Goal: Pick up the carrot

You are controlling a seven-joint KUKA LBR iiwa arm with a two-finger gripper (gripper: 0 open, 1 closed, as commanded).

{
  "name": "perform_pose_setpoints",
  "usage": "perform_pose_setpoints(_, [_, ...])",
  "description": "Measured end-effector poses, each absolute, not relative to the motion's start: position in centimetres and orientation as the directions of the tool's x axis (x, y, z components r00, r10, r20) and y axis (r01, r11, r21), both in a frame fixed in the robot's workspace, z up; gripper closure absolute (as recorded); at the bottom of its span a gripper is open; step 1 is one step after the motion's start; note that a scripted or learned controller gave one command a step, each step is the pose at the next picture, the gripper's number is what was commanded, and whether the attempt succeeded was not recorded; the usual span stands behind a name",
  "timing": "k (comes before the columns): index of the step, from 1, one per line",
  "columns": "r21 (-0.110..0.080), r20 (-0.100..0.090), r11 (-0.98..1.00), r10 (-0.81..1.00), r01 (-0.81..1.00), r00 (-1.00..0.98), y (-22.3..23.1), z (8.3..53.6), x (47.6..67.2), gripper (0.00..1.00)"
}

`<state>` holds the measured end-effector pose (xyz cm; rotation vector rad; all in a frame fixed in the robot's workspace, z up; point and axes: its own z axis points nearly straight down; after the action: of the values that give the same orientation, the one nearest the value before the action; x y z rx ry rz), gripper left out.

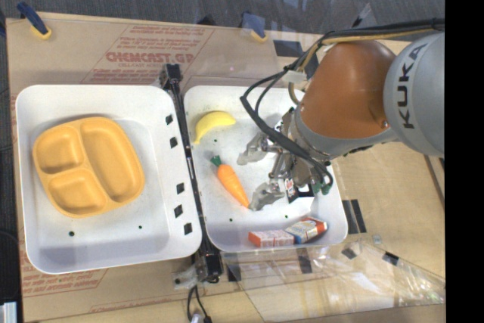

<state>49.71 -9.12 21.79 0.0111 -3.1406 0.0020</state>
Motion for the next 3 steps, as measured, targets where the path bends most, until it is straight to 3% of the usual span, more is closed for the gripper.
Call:
perform_pose_setpoints(1, [0.0,-0.023,0.995,0.096,0.096,-0.995,-10.5,11.1,50.6,0.0])
perform_pose_setpoints(2, [0.001,-0.004,0.917,0.4,0.4,-0.917,-10.6,9.3,51.3,0.0])
perform_pose_setpoints(3, [-0.007,-0.003,0.861,0.508,0.508,-0.861,-9.9,9.5,63.1,0.0])
